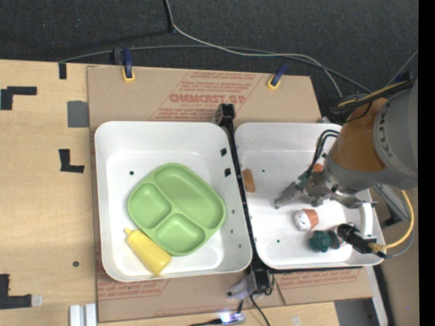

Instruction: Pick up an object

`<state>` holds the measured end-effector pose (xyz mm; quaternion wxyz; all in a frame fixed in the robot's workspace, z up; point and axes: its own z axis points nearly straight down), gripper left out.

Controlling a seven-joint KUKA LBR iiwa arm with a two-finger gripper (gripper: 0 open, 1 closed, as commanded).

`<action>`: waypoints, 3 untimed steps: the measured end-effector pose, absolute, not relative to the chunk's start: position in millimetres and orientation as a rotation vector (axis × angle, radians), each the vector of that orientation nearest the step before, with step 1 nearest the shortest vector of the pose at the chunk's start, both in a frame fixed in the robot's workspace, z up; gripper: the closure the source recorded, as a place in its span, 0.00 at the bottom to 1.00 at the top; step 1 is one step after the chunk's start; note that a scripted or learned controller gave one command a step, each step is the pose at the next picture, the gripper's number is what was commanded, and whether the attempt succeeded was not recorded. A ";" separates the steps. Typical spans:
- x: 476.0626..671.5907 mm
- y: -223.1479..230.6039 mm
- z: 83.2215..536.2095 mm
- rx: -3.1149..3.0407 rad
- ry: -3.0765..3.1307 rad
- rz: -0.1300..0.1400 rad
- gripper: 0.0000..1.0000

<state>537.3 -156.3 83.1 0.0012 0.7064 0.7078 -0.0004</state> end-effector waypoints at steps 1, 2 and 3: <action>538.4 -157.3 96.7 2.216 2.218 0.000 1.00; 532.0 -164.7 147.5 2.220 2.220 0.001 1.00; 533.0 -164.5 200.3 2.217 2.221 0.003 1.00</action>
